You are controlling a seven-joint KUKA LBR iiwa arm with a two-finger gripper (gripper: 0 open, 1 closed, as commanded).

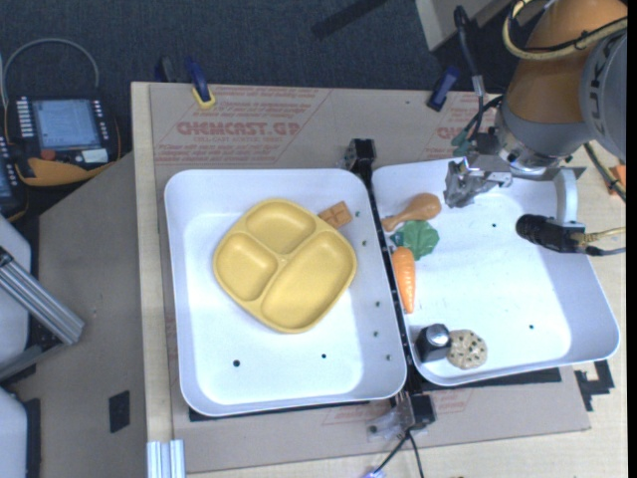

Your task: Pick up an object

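Two white bins sit on our cardboard-topped bench (289,118) above dark carpet; right of the yellow plate (286,264), the right bin (557,307) holds a drumstick (413,210), a carrot (403,278) and a cookie (466,349); our gripper (460,192) hovers beside the drumstick

This is a robotics lab, set up for testing rather than for living or cooking. The worktop (299,118) is a board covered in brown cardboard printed with a maker's name, held at its far edge by blue clamps (202,83). Two shallow white bins (199,297) sit side by side on it. A grey and orange industrial arm (557,68) reaches in at the far right corner. A teach pendant (62,132) with a lit screen lies off the left edge, with loose cables and dark carpet (249,18) around.
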